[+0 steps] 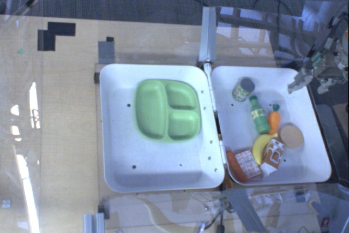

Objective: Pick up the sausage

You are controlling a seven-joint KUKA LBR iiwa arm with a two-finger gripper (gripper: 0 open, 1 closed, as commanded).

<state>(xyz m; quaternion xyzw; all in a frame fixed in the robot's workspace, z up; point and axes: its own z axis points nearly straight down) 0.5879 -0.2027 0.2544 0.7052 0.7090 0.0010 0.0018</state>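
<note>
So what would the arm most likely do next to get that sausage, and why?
Probably swing the gripper toward the near left corner of the right bin and come down there. The reddish sausage lies in that corner against the wall, partly tucked under a red packet, while the gripper sits by the bin's far right rim, well away from it.

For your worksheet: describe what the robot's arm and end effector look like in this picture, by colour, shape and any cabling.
At the right edge, the end effector appears as a pale grey, angular metal piece with thin prongs. Above it the arm is a cluttered grey assembly with dark parts and thin cables running along it. Glare blurs finer details and markings.
</note>
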